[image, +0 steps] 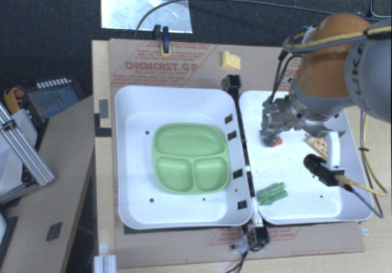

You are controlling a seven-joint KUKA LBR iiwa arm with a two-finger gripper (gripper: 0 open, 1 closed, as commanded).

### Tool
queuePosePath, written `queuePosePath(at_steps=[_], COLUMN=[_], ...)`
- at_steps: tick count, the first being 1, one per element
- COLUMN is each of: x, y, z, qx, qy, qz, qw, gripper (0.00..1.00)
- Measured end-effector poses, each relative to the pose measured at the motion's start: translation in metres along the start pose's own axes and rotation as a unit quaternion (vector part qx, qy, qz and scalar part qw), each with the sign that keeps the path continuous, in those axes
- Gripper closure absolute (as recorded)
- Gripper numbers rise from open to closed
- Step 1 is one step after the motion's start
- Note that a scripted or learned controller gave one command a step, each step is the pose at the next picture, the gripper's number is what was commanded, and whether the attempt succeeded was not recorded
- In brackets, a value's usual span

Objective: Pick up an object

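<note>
Tool [271,137] sits low over a small red thing [276,141] near the right bin's [294,207] back-left corner; can't tell its state. Looks light, probably rigid, so pinch across the middle.

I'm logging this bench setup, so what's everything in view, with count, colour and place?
bins: 2, white, side by side on the bench
tray: 1, pale green, three compartments, in the left bin
green object: 1, green, near front left corner of the right bin
red object: 1, small, red, right bin, under the gripper
patterned piece: 1, tan, right bin, partly hidden by the arm
yellow block: 1, yellow, on the board behind the bins
arm: 1, grey and orange, over the right bin
gripper: 1, dark, low over the red object
</note>
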State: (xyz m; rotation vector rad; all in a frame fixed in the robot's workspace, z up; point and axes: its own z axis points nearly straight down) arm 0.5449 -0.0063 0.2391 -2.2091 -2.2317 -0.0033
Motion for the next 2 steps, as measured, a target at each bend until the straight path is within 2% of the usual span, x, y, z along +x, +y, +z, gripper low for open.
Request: queuePosePath(at_steps=[1,2], x=[0.061,0.114], y=[-0.001,-0.004], z=[0.013,0.005], qx=[0.000,-0.001], qy=[0.000,0.000], qz=[0.000,0.000], qw=[1.0000,1.0000], gripper=[1.00,1.00])
